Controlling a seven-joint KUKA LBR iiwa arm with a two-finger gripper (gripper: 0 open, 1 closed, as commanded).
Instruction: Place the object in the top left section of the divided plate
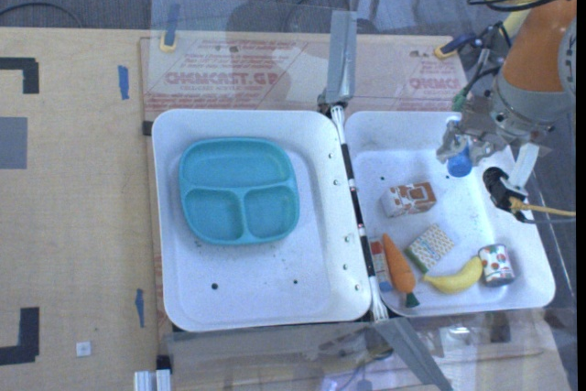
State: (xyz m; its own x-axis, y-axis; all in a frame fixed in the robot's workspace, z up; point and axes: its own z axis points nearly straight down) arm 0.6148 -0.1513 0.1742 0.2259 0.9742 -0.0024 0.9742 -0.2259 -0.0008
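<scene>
My gripper (pixel 461 146) sits at the upper right of the frame, over the upper right corner of the right bin (pixel 542 288), with my arm (pixel 540 50) reaching in from the right edge, where it is cut off. Cables and wrist hardware crowd the tool, so I cannot tell whether it is wide or narrow. A small blue object (pixel 459 165) shows just below the tool; whether it is gripped, or merely lies under the tool, cannot be made out, and its shape and long axis are too small to judge. Lower in the same bin, a small brown and white carton (pixel 408 198) lies near the middle, well apart from the tool. Below it a checkered packet (pixel 430 245) lies tilted, with a carrot (pixel 397 263) just beside it on the left, its long axis running nearly up and down the frame, its green end toward the bottom. A banana (pixel 455 277) curves along the lower part of the bin, and a small can (pixel 495 264) with red markings lies at its right end. The left bin (pixel 174 288) holds the teal divided plate (pixel 239 190), lying flat toward the bin's upper left, one wide section along the top and two smaller ones below.
</scene>
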